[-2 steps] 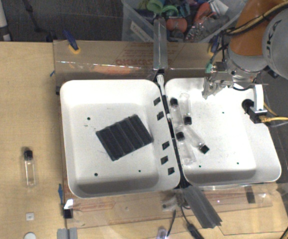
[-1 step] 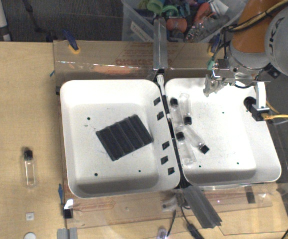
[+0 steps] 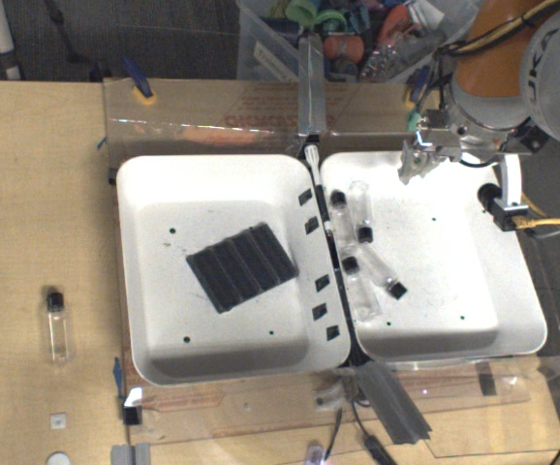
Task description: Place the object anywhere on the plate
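**Clear vials wait in the right bin, gripper at its far edge**

Nearest, a stray vial (image 3: pixel 57 325) lies on the bench outside the bins. In the left bin (image 3: pixel 144 187) sits the dark ribbed plate (image 3: pixel 241 265). Clear black-capped vials (image 3: pixel 362 250) cluster against the right bin's (image 3: pixel 513 298) left wall. Farther back, the gripper (image 3: pixel 418 160) hovers; its opening cannot be told. Transparent, crowded vials near the wall could cause a missed or double grasp.

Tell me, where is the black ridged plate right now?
The black ridged plate lies tilted in the middle of the left bin, left of the divider and the clear vials in the right bin.
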You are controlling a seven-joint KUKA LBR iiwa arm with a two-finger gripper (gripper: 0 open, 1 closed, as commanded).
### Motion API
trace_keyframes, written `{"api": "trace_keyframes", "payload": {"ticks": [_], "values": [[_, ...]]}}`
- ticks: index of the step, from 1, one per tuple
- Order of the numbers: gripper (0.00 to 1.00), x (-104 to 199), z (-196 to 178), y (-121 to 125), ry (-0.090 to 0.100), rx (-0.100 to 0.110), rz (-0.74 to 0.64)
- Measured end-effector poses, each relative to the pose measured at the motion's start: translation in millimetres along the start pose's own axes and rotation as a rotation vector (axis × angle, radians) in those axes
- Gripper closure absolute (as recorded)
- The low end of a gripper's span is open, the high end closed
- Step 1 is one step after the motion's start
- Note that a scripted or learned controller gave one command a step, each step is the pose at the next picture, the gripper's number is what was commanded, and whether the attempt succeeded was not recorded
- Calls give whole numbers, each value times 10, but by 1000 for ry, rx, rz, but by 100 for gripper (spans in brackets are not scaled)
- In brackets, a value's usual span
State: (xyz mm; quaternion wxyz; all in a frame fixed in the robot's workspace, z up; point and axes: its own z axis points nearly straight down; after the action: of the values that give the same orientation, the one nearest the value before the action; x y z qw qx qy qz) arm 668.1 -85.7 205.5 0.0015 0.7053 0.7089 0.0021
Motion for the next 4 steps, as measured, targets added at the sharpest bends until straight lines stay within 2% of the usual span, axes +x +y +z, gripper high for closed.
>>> {"api": "trace_keyframes", "payload": {"ticks": [1,2,3,4], "values": [[100,-9,-104,8,0,-4,2],[100,243,202,-9,1,5,-488],[100,343,204,-545,2,5,-411],[100,796,199,-189,0,-1,-972]]}}
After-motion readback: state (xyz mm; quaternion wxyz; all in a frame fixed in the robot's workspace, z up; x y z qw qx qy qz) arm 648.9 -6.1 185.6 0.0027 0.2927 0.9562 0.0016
